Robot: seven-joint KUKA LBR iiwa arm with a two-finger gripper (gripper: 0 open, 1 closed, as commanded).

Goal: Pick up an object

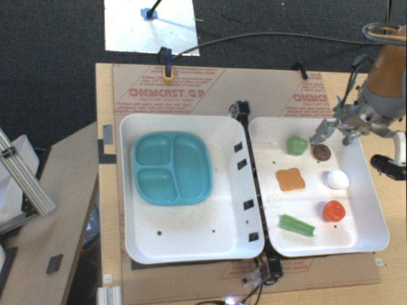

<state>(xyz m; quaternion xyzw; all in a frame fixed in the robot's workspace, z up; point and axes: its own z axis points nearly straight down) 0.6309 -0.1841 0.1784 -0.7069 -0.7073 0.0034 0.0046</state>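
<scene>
The right bin (376, 224) holds several small items: a green round piece (296, 146), a brown round piece (322, 152), an orange toast-like slab (290, 180), a white egg (337, 180), a red tomato-like piece (333, 211) and a long green piece (297, 225). My gripper (336, 134) hangs over the bin's far right part, just above and behind the brown piece. Its fingers (321, 132) are spread, open, with nothing between them.
The left bin (127, 234) holds a teal divided plate (172, 168). A black-clipped divider (249, 176) runs between the bins. A black cable (267, 37) crosses the back, beside a white sheet (127, 24). A metal rail (22, 176) sits at left.
</scene>
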